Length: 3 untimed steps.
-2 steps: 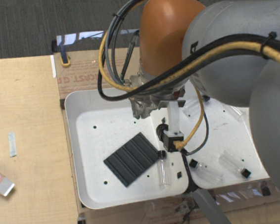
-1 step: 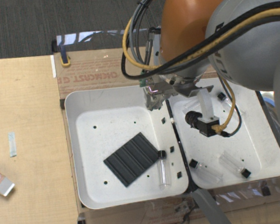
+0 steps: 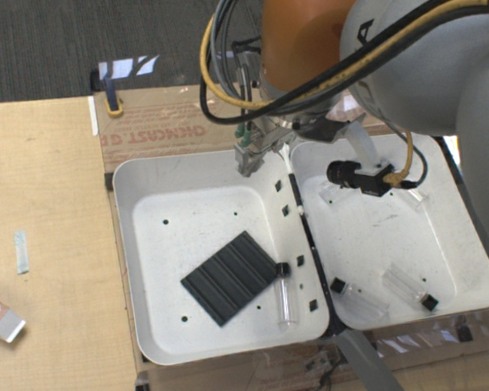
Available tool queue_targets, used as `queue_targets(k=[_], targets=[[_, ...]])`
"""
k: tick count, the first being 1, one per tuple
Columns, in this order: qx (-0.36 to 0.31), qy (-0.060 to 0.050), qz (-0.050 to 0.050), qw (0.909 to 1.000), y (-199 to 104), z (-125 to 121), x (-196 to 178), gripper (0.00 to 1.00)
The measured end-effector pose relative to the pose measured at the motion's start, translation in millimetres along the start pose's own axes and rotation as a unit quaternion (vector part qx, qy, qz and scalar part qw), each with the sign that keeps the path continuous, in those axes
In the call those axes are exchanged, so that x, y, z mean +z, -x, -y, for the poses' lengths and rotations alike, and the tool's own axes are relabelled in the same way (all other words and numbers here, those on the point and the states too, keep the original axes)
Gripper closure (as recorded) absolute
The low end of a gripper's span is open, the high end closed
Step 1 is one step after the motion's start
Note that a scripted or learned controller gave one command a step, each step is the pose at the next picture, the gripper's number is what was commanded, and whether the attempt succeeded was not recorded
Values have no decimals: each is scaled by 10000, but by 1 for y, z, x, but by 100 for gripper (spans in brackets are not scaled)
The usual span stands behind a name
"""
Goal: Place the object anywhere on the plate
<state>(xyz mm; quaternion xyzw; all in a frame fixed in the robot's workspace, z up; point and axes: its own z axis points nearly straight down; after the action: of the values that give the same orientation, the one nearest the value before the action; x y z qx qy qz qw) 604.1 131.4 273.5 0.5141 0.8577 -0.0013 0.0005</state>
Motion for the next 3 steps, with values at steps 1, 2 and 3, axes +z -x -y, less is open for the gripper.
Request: queue_targets(k=[1, 2, 3], targets=[[-2206, 8, -3, 9754, -2, 35, -23, 100], [-3777, 22, 4, 9259, -53, -83, -31, 100], [-6093, 27, 8, 7929, -40, -59, -38, 100]])
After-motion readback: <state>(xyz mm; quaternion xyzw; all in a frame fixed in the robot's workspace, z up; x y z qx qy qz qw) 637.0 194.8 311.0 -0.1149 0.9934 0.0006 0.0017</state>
